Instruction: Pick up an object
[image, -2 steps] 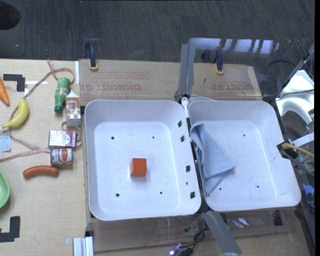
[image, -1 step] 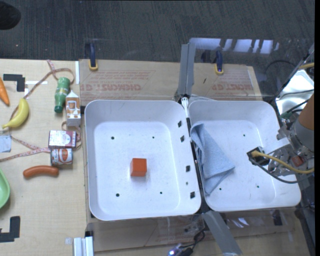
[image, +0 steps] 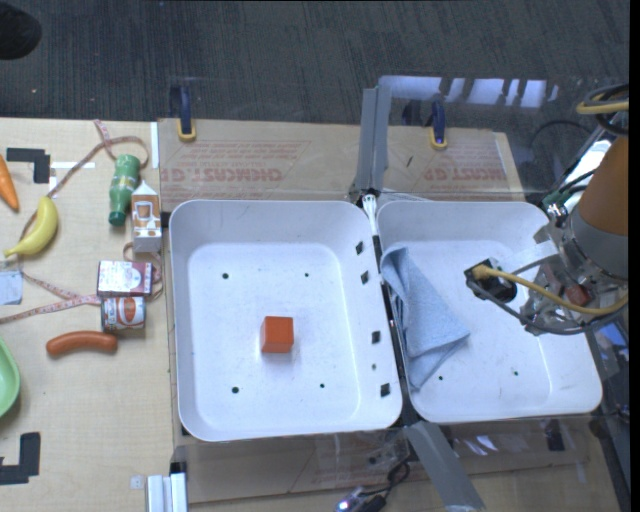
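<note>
The arm (image: 608, 205) reaches in from the right; its tool (image: 558, 303) hangs over the right side of the right bin (image: 500, 385), well apart from the cloth (image: 420, 310); whether the tool is released or clenched cannot be told, and nothing is seen in its grasp.

The cloth, blue-grey and rumpled, lies in the right bin against its left wall, running from near the far corner towards the near edge; the rest of that bin's floor is bare white.

An orange-red cube (image: 278, 334) sits in the left bin (image: 180, 310), a little nearer than the middle, flat on the floor and apart from every wall.

Both bins rest on a sheet of cardboard (image: 250, 160) on the table (image: 80, 430); two clamps (image: 183, 108) grip the cardboard's far edge.

Left of the bins, on the table, lie a carrot (image: 8, 185), a banana (image: 35, 228), a green bottle (image: 123, 187) on its side, a small carton (image: 146, 220), a box (image: 125, 277) with a can (image: 124, 313) just beside it, a sausage (image: 82, 344), and a tape measure (image: 60, 175) looping among them; a green dish (image: 5, 378) shows at the left edge.
</note>
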